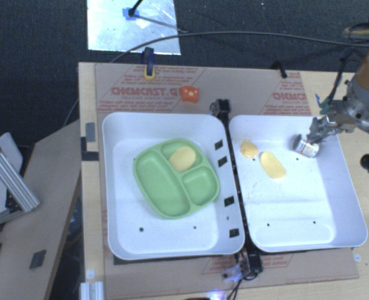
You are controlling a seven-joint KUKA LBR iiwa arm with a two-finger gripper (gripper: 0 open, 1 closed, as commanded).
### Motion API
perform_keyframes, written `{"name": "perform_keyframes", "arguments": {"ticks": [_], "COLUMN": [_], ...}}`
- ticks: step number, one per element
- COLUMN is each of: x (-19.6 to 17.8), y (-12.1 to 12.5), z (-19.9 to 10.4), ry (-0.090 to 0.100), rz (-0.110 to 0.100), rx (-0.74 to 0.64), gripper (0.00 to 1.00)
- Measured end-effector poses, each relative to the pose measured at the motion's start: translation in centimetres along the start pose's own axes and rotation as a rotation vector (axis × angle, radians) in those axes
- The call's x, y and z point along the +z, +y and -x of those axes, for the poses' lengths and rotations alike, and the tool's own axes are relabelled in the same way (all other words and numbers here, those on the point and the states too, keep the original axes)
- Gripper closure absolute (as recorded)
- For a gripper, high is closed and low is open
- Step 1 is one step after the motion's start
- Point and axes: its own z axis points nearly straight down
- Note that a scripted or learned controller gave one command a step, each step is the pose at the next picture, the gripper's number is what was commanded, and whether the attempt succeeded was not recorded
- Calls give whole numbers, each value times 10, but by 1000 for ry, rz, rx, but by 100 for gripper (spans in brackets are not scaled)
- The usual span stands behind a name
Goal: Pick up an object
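Two yellow pieces (pixel 264 158) sit near the right bin's (pixel 334 233) far-left corner while the gripper (pixel 308 144) hangs by its far edge, grip unreadable, so a descent here risks missing them.

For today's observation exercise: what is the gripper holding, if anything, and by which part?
Nothing is visibly held. The gripper hovers over the right bin, apart from the two yellow pieces.

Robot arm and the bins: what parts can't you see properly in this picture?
- Arm: cut off by the right edge of the camera view.
- Gripper: too small and blurred to tell what it is doing.
- Yellow piece on green tray: too blurred to identify.
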Motion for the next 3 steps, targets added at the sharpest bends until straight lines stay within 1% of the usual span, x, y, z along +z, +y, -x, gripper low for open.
{"name": "perform_keyframes", "arguments": {"ticks": [1, 2, 3], "x": [4, -1, 17], "y": [-9, -5, -2], "z": [-52, -106, -158], "ry": [0, 1, 1], "rz": [-1, 1, -1], "rx": [-1, -2, -1], "gripper": [100, 100, 100]}}
